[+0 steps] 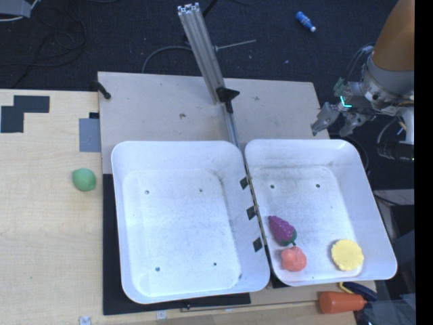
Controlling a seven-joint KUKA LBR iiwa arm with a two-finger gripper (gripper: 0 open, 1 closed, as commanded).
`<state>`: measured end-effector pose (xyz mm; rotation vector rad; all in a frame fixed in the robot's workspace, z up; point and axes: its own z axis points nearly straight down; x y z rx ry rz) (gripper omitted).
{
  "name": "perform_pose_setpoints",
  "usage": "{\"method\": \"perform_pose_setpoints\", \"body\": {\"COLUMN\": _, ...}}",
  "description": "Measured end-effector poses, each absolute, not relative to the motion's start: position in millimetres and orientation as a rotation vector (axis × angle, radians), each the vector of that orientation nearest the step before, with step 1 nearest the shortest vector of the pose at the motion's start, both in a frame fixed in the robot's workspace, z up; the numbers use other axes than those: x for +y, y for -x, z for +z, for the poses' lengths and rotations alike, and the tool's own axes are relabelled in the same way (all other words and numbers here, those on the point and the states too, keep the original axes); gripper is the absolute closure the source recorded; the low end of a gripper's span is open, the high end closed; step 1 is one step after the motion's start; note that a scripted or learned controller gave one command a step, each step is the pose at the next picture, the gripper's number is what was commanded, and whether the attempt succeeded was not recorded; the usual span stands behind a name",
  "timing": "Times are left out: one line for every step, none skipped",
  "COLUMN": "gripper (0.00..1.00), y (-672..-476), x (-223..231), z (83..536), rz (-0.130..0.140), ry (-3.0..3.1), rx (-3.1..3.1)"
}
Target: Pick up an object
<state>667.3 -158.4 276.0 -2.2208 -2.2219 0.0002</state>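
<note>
In the right bin (pixel 352 175), near its front, lie three small objects: a purple grape bunch (pixel 282 229) by the divider, a red-orange strawberry-like piece (pixel 293 259) just in front of it, and a yellow round piece (pixel 347 255) toward the front right corner. My gripper (pixel 338 119) hangs above the back right edge of that bin, well away from all three. Its fingers look spread with nothing between them.
The left bin (pixel 128 181) stands beside the right one. A green ball (pixel 84 179) rests on the wooden bench to the left. An orange carrot-like item (pixel 342 302) lies outside the right bin's front edge. A metal rail (pixel 206 53) runs diagonally behind the bins.
</note>
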Motion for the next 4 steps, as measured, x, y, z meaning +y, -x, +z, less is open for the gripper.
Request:
{"method": "perform_pose_setpoints", "body": {"gripper": 0.00, "y": -667.2, "x": -158, "z": 276, "rz": 0.000, "ry": 2.221, "rx": -2.222}}
{"method": "perform_pose_setpoints", "body": {"gripper": 0.00, "y": -664.1, "x": -154, "z": 233, "rz": 0.003, "ry": 2.218, "rx": -2.221}}
{"method": "perform_pose_setpoints", "body": {"gripper": 0.00, "y": -656.2, "x": -158, "z": 186, "rz": 0.004, "ry": 2.218, "rx": -2.219}}
{"method": "perform_pose_setpoints", "body": {"gripper": 0.00, "y": -653.0, "x": -154, "z": 143, "rz": 0.003, "ry": 2.218, "rx": -2.220}}
